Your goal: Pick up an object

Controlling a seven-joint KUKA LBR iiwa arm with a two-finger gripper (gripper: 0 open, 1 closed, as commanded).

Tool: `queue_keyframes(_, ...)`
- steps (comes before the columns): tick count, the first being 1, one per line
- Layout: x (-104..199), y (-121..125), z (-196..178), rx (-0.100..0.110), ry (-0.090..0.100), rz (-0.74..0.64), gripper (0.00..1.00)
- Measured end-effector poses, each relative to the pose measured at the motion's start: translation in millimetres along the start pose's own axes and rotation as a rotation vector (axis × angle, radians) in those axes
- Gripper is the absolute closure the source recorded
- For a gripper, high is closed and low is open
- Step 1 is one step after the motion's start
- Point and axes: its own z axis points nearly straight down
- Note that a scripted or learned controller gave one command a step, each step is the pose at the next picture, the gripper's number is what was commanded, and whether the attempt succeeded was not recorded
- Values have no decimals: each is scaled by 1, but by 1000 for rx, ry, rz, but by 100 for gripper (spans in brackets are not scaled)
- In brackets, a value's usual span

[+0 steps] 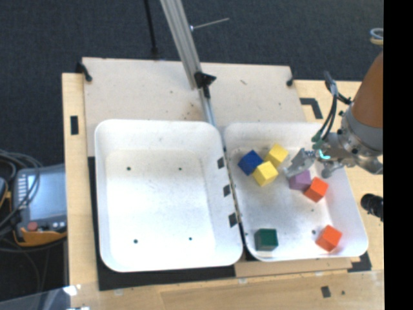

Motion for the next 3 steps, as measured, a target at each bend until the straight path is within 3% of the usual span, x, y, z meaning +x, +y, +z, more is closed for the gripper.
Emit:
queue_keyframes(1, 0, 1, -2, -5, -1, 2, 0)
queue_keyframes(3, 9, -4, 121, 4, -1, 5, 0)
